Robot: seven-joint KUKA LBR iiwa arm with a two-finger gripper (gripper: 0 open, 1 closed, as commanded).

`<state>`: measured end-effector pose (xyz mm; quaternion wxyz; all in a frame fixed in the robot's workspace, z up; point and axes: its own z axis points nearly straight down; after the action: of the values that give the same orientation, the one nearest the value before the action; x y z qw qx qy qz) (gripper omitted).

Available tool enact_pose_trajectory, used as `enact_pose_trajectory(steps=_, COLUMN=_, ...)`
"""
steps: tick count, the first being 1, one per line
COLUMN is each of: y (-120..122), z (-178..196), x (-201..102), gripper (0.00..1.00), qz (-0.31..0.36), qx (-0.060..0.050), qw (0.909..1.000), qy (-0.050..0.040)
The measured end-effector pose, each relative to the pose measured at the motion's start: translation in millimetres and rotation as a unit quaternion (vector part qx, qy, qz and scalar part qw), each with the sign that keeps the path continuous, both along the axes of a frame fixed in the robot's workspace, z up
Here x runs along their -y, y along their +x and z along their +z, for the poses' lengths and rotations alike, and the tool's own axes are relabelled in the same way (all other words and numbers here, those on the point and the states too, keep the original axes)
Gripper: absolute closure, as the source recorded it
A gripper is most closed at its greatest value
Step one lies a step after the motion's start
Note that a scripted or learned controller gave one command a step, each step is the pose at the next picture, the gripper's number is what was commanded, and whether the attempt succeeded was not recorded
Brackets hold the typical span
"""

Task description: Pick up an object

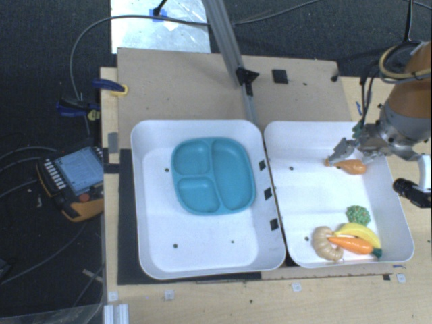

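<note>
My gripper hangs low over the back right part of the right bin. It is open, with its fingers spread just above a small orange food piece that lies on the bin floor. Part of that piece is hidden under the fingers. In the bin's front right corner a green broccoli, a yellow banana, an orange carrot and a beige lumpy root lie bunched together.
A blue divided plate sits in the left bin. The ridge where the two bins meet runs between them. A grey pole slants over the bench at the back. The arm's grey wrist stands above the right bin's wall.
</note>
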<state>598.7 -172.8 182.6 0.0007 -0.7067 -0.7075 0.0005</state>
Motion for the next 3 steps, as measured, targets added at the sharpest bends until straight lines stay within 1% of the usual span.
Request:
enact_pose_trajectory(steps=1, y=-4.8, z=-43.2, x=2.7, gripper=0.0, qz=0.0, qx=0.0, qw=1.0, qy=-0.0003)
enact_pose_trajectory(steps=2, y=-2.9, z=-29.7, x=2.9, gripper=1.0, qz=0.0, qx=0.003, qw=1.0, qy=-0.001)
enact_pose_trajectory(steps=3, y=-0.6, z=14.8, x=-1.5, gripper=1.0, qz=0.002, qx=0.004, qw=1.0, qy=-0.0007)
